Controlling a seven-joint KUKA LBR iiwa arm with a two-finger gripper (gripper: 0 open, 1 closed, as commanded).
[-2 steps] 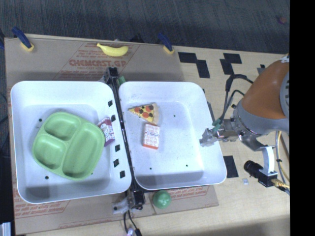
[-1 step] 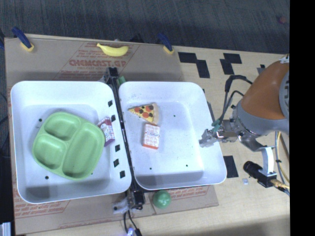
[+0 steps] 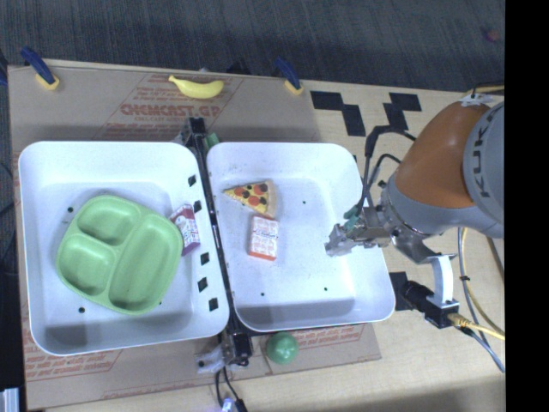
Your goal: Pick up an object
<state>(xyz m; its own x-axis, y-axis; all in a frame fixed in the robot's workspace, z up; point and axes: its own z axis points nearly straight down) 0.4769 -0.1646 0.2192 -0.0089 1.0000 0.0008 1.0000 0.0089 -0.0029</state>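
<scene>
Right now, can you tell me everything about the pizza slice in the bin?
The pizza is a small toy slice, a flat triangle that looks like plastic. It has a yellow cheesy top with dark red round spots like pepperoni and a tan crust along one edge. It lies flat on the floor of the right bin, near that bin's back left corner, close to the divider between the two bins. The orange packet lies just in front of it, with a small gap between them. Nothing rests on the slice.
</scene>
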